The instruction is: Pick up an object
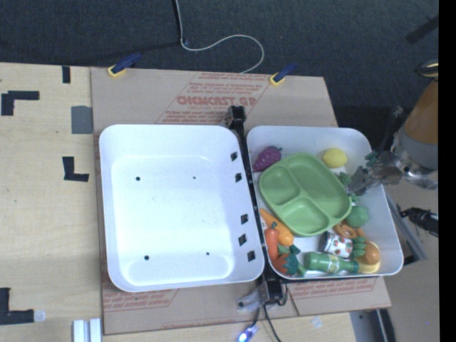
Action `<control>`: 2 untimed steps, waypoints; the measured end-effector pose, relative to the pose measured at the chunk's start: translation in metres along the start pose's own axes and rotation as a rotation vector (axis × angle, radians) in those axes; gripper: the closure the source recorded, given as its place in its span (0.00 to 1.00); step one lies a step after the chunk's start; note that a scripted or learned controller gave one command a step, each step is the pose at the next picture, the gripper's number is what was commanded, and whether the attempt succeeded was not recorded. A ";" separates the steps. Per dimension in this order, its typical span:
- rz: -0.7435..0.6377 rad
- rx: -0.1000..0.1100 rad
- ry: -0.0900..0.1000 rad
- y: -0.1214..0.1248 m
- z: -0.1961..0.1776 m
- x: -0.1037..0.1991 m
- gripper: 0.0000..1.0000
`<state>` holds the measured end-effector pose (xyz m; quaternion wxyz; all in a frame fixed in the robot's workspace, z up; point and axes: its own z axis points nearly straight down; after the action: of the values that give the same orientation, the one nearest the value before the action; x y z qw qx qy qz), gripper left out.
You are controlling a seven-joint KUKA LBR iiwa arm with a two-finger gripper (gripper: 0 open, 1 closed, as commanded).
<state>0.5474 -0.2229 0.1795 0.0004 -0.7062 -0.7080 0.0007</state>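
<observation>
The gripper (358, 180), whose state cannot be told, is poised at the right bin's (390, 212) edge, with a green plate (303, 194) just left and toys crowded below-left, so a clean pick could be spoiled by the plate's tilted rim or neighbouring pieces.

even, soft light; slightly grainy picture

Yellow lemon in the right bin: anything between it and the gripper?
Nothing visible. The yellow lemon lies uncovered at the bin's far edge, beside the green divided plate. The gripper sits just right of it over the right bin.
</observation>
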 end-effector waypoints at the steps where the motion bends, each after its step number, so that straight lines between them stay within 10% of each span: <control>1: -0.003 0.000 0.004 -0.066 -0.056 0.074 1.00; 2: -0.014 -0.010 0.004 -0.062 -0.145 0.188 1.00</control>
<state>0.4853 -0.0350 0.3243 -0.0016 -0.7014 -0.7128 -0.0042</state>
